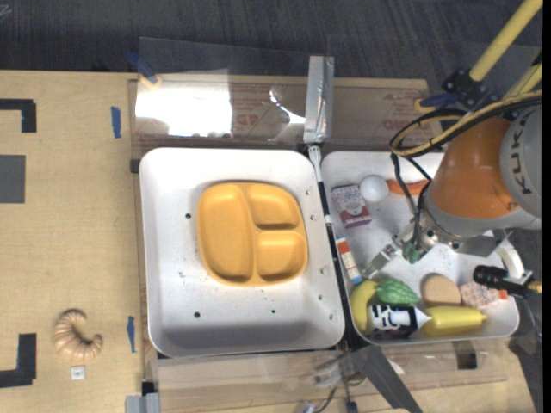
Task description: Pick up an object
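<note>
Your likeliest pick is the clutter at the near edge of the right bin (508, 321): a green toy (396, 292), a banana (362, 302) and a yellow piece (454, 318) lying lengthwise along the rim. They sit just below the gripper (411, 249), toward you. The wrist hides it, so I cannot tell its state.

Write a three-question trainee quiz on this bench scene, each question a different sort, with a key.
1. True or false: the yellow divided tray lies in the left bin.
2. The white ball sits in which bin? A) left B) right
3. Fill in: the arm's hand hangs over the ____ bin.

Key: 1 true; 2 B; 3 right.
</note>
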`<state>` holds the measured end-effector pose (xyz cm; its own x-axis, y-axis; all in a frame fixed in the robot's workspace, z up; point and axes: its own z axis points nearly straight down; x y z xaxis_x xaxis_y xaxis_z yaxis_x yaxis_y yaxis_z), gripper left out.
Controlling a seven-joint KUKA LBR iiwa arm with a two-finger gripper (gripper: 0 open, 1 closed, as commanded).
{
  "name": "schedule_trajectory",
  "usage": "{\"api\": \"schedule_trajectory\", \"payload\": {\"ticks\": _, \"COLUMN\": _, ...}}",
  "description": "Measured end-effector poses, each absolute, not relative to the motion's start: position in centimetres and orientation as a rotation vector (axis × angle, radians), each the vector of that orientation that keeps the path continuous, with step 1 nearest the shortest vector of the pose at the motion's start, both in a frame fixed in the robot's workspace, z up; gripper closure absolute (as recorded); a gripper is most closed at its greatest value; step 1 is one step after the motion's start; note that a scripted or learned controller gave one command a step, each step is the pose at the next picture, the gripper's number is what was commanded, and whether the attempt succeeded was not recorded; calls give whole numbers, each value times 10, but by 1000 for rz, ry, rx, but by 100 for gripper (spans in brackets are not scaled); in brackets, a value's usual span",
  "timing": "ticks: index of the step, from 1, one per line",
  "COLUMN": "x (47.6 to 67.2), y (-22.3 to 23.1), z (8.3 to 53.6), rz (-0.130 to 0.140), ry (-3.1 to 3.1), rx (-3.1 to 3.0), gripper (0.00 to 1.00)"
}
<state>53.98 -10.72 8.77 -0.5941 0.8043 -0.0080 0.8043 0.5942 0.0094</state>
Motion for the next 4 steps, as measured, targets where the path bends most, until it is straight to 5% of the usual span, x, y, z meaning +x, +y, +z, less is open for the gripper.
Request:
{"api": "schedule_trajectory", "payload": {"ticks": 1, "x": 566, "y": -100, "z": 87, "rz": 6, "ry": 2525, "rx": 1861, "gripper": 0}}
{"api": "schedule_trajectory", "payload": {"ticks": 2, "x": 536, "y": -29, "z": 183, "rz": 2, "ry": 2737, "rx": 1539, "gripper": 0}}
{"api": "schedule_trajectory", "payload": {"ticks": 3, "x": 578, "y": -74, "z": 182, "rz": -3, "ry": 2642, "rx": 1700, "gripper": 0}}
{"api": "schedule_trajectory", "payload": {"ticks": 4, "x": 590, "y": -123, "z": 112, "rz": -7, "ry": 2468, "rx": 1956, "gripper": 0}}
